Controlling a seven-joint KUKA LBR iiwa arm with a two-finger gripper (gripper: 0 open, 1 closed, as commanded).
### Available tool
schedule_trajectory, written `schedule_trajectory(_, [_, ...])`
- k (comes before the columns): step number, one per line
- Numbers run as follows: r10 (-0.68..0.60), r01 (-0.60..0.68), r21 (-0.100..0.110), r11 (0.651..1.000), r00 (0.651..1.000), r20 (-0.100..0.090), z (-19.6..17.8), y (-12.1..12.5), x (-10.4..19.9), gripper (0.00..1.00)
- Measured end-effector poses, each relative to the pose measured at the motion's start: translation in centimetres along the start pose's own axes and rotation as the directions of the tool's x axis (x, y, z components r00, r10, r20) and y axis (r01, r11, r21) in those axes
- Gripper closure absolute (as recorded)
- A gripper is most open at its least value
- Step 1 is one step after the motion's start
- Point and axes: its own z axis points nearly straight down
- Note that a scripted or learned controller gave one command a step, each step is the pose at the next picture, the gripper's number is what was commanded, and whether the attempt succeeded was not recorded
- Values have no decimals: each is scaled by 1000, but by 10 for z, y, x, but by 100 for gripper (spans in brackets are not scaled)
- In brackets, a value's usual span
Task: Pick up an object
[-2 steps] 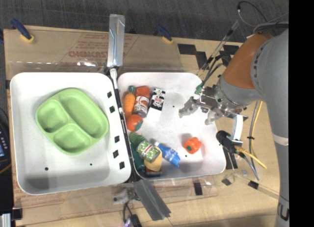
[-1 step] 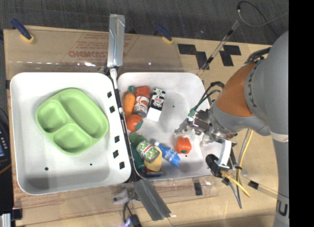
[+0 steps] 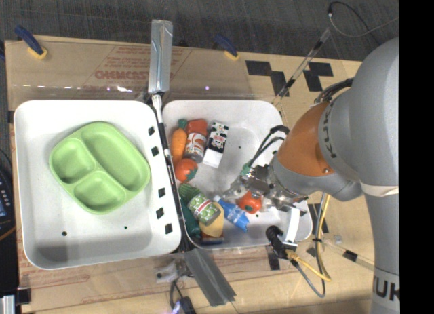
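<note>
Claw (image 3: 252,194): we see it low in the right bin (image 3: 234,112), seemingly pinching a red-orange toy (image 3: 251,202).
Left bin (image 3: 27,170): green tray (image 3: 100,166).

This was a robotics lab or test cell, not a home or shop; a grey industrial arm (image 3: 359,136) with an orange band reached over a bench (image 3: 352,251) of pale wood, with loose cables (image 3: 308,268) trailing across it; two shallow white bins (image 3: 41,238) sat side by side on flattened cardboard (image 3: 102,62), which blue clamps (image 3: 30,41) held at the back edge; a metal divider (image 3: 160,58) stood between the bins; black square markers (image 3: 288,72) were printed on the surface near the right bin; the contents were toy food pieces (image 3: 196,170) and a green sectioned plate (image 3: 100,166), stand-ins rather than real kitchenware; dark carpet (image 3: 237,1) lay beyond the bench.
</note>
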Motion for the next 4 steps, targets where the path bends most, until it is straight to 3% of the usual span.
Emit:
schedule_trajectory(1, [28, -28, 2, 1000, 1000, 1, -47, 65, 32, 0])
schedule_trajectory(2, [-118, 118, 3, 993, 993, 0, -52, -14, 1, 0])
schedule_trajectory(3, [-188, 188, 0, 982, 982, -1, 0, 7, -30, 0])
schedule_trajectory(4, [-193, 193, 1, 981, 981, 0, -10, 8, -30, 100])
